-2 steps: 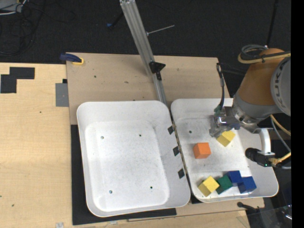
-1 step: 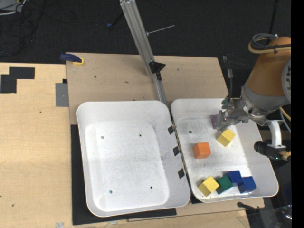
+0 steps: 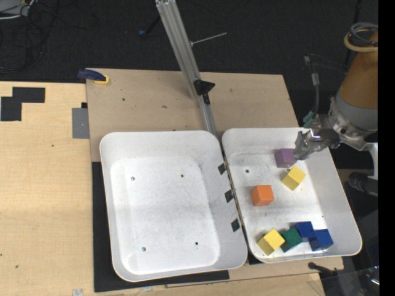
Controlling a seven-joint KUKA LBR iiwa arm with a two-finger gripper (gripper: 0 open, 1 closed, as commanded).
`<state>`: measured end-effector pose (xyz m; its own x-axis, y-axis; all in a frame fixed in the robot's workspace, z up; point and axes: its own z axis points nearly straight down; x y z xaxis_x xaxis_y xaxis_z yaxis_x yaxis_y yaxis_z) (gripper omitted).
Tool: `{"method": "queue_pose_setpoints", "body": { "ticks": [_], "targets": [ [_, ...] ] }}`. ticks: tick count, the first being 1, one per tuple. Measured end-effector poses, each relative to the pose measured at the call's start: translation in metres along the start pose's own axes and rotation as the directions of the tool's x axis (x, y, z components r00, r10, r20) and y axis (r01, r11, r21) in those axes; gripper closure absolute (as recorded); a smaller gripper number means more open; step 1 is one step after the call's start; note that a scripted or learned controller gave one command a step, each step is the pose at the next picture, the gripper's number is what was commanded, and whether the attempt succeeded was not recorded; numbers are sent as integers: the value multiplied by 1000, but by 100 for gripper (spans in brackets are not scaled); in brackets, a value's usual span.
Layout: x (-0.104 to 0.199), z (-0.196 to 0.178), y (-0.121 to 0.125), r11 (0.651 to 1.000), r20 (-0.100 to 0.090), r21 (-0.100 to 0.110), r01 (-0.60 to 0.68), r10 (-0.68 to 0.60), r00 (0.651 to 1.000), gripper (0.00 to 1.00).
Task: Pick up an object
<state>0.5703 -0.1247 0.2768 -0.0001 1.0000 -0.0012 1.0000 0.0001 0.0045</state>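
The right bin [image 3: 345,214] holds several small blocks. A purple block [image 3: 284,158] lies near its far edge, with a yellow block [image 3: 294,178] just in front of it and an orange block [image 3: 262,195] further left. At the bin's near edge a second yellow block [image 3: 270,241], a green block [image 3: 290,238] and two blue blocks [image 3: 320,239] are clustered together. My gripper [image 3: 303,148] hangs low over the far right part of the bin, right beside the purple block's right side. Whether it touches the block is unclear.
The left bin [image 3: 117,165] sits beside the right one, with black clips along the shared edge [image 3: 227,195]. A slanted aluminium rail [image 3: 185,60] rises behind the bins. A small blue and yellow clamp [image 3: 92,76] lies at the bench's far left.
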Motion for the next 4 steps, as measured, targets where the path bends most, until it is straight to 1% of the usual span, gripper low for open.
{"method": "queue_pose_setpoints", "body": {
  "ticks": [1,2,3,4],
  "targets": [
    [43,0,12,1000,-2,5,3,-3,1000,100],
    [90,-1,26,1000,-2,5,4,-4,1000,100],
    [131,16,40,1000,-2,8,3,-3,1000,100],
    [191,23,47,1000,-3,7,4,-4,1000,100]
  ]
}}
